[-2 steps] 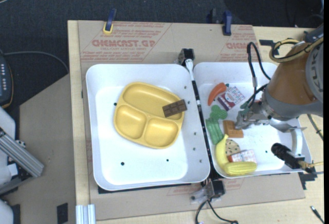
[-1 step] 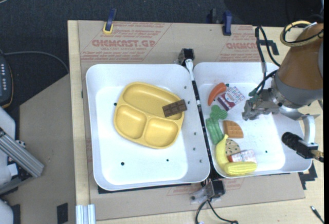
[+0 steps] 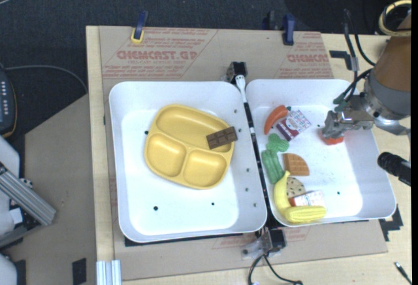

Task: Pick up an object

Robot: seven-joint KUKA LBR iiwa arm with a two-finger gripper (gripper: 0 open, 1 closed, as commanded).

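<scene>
My gripper [image 3: 337,124] hangs low over the right bin [image 3: 356,202], near its right side. Directly under it lies a small red object [image 3: 333,139], partly covered by the gripper; whether they touch is unclear. Further left in this bin are an orange-red carrot-like piece [image 3: 275,117], a small printed packet [image 3: 295,123], green toy vegetables [image 3: 273,158], a brown waffle piece [image 3: 295,164], a yellow banana [image 3: 285,197] and a small red-and-white box [image 3: 308,199].
The left bin [image 3: 130,192] holds a yellow divided plate [image 3: 176,153] with a brown chocolate bar [image 3: 221,138] on its right rim. A black divider [image 3: 249,140] runs between the bins. A black part [image 3: 397,167] juts in at the right edge.
</scene>
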